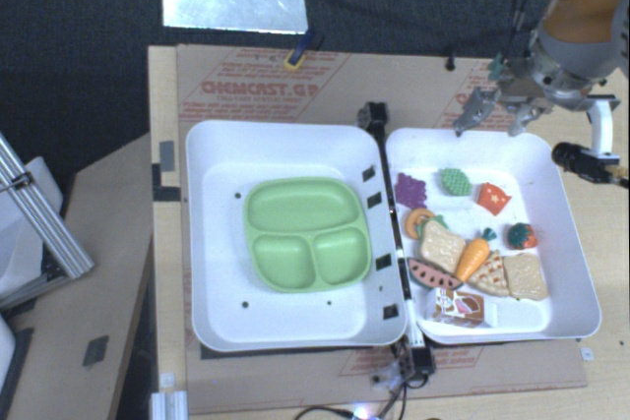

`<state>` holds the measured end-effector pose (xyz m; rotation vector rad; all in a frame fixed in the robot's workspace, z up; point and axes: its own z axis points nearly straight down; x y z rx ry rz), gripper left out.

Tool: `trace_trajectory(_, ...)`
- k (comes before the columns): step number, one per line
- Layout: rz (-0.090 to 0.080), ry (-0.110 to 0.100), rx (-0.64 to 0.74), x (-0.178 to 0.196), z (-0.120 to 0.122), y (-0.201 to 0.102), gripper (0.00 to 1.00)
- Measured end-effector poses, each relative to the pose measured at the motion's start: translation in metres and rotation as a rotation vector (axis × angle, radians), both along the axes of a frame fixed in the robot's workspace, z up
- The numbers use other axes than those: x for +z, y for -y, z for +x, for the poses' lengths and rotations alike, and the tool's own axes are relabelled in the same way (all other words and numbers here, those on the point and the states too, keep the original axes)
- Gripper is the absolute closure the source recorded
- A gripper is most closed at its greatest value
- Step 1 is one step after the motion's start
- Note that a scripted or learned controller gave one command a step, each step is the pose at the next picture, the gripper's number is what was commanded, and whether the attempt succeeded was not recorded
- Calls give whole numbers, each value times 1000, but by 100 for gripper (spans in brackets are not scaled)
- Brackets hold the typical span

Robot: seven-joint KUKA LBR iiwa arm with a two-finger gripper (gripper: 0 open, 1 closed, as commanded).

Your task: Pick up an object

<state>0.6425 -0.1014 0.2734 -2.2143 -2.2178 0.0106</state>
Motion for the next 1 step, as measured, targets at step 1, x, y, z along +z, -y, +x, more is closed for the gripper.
trace_trajectory(1,-1,12,1,8,2,0,0)
